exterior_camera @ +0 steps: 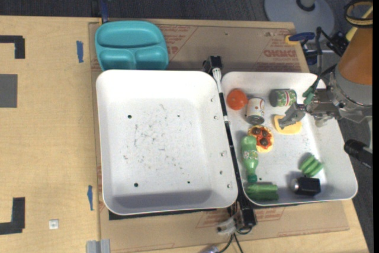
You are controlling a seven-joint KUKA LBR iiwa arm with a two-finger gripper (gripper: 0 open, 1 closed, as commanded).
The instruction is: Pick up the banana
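Banana [289, 126]: yellow, in right bin [337, 157], upper middle, partly hidden under gripper [291, 118]. Jaw state: cannot tell. Close by: green can [283, 97], white cup [255, 108], orange ball [237, 98]. Lower down: green bottle [250, 157], black block [307, 186]. Arm cut off at right edge.

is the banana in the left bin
No, the banana lies in the right bin, under the gripper.

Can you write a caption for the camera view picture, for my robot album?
Gripper down on the banana in the right bin, beside cans and toy food.
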